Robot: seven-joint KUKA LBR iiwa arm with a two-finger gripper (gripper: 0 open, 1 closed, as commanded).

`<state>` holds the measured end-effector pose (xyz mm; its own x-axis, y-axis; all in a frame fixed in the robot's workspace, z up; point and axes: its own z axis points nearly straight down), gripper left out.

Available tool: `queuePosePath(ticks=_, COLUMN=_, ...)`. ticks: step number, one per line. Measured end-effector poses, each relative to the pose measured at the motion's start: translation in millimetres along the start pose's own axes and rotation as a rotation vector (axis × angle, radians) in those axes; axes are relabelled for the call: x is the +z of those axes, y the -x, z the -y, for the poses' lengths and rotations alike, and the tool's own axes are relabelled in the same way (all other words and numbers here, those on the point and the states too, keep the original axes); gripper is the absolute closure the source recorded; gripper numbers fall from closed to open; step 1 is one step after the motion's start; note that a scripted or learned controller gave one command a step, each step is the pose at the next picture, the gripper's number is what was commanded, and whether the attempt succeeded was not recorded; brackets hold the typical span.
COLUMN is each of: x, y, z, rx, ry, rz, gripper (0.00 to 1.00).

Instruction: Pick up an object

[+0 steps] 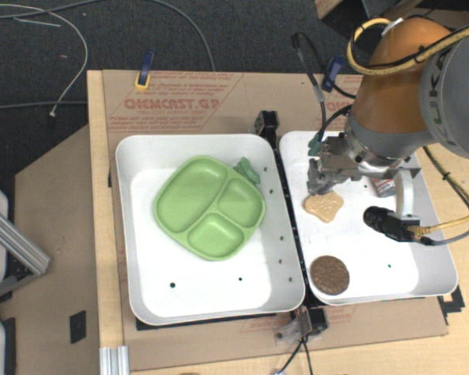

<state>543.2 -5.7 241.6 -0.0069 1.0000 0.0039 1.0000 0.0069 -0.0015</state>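
Item: tan cracker (324,206), right bin (422,276), lying just below my tool (323,184), perhaps touching. Tool's grip state: I cannot tell. Brown cookie (329,274) sits farther toward the bin's near edge.

A pale green divided plate (210,207) in a white bin (133,209), a tan cookie (324,206), a dark brown disc (329,274), a grey-and-orange arm (406,76).

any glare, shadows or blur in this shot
Camera view: even overhead light, the white bins bright but not washed out; soft shadow under the green divided plate and around the gripper above the tan cookie; a sheen on the arm's orange band; edges slightly soft throughout.
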Motion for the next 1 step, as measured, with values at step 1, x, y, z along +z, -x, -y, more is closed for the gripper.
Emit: queuePosePath(ticks=1, x=-2.9, y=-52.7, z=2.4, rx=0.0, ry=0.002, rz=0.001, gripper=1.0)
